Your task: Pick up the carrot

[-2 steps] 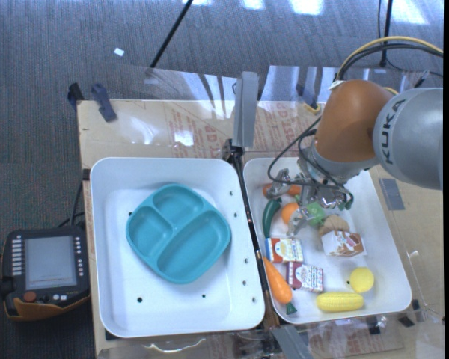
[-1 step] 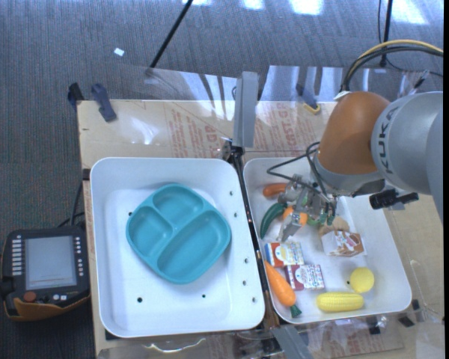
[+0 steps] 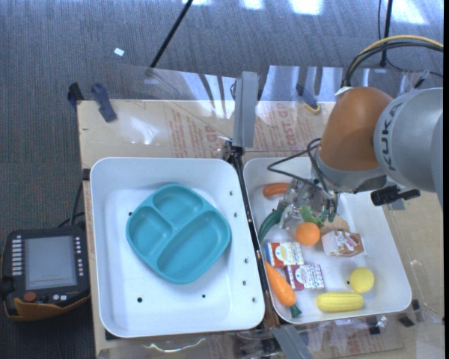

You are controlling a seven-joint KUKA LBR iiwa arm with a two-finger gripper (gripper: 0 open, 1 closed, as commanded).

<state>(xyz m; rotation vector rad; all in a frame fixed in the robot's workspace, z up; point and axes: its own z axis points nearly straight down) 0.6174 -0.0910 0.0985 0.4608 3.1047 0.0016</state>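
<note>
Hovering hand (image 3: 308, 200) above orange (image 3: 307, 233) (grip state unclear) | carrot (image 3: 280, 284) beside juice cartons (image 3: 295, 265) | corn (image 3: 340, 301) nearby

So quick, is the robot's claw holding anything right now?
Gripper: down in the right white bin above the round orange fruit; open or shut cannot be told. The long orange carrot lies apart near the front.

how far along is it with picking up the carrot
Nothing looks done yet: the carrot lies flat in the right bin, near its front left corner beside the small cartons. In hand: the tool sits low over the back of that bin, by the orange, apart from the carrot. Left: move to the carrot, grip it and lift.
</note>
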